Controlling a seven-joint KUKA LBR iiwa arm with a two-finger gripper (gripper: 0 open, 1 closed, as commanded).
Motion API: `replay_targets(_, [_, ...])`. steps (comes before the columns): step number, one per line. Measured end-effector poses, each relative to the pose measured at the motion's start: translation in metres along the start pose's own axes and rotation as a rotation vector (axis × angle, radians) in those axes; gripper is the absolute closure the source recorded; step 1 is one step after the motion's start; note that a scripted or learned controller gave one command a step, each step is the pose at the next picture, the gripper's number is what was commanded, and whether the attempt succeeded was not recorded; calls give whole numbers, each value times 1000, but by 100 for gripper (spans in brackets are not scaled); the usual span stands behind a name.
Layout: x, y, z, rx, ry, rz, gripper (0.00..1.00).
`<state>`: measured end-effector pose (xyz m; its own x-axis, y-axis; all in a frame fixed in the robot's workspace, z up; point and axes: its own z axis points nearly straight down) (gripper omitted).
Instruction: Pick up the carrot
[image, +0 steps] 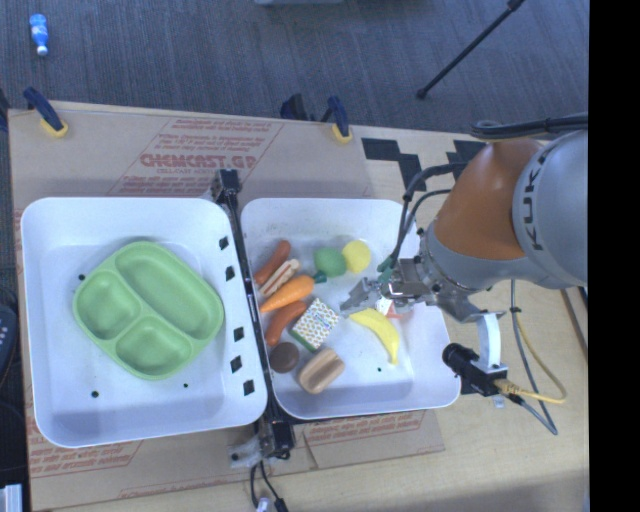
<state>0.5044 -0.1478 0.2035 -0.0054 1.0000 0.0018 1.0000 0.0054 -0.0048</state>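
In the right bin (300, 212), a shallow white plastic tray with rounded corners, the carrot (287, 294) lies slantwise near the left wall, a smooth orange taper. Just above it sit a sausage-like reddish piece (272, 262) and a pale ridged stick (281, 275); a second orange-red piece (284, 322) lies just below it. Beside that is a small box (317, 323) patterned in speckled colours, its print too small to read. A round dark brown disc (284, 357) and a tan hot-dog bun (320, 371) rest toward the front wall. A green rounded piece (329, 262) touches a yellow lemon (357, 256), and a curved banana (379, 330) lies toward the right.

The gripper (368, 292), metallic and angular, hangs over the right part of this bin, near the banana and well apart from the carrot. Whether its fingers are spread or closed cannot be told, and nothing shows between them.

The left bin (50, 400) holds a matte green plate (148, 308) with three compartments. Brown cardboard (190, 150) under the bins carries red print reading "CHEMCAST GP". Blue clamps with yellow tips (45, 111) grip the counter's far edge.
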Motion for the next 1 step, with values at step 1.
replay_targets(1, [31, 65, 103, 0, -1, 159, 0])
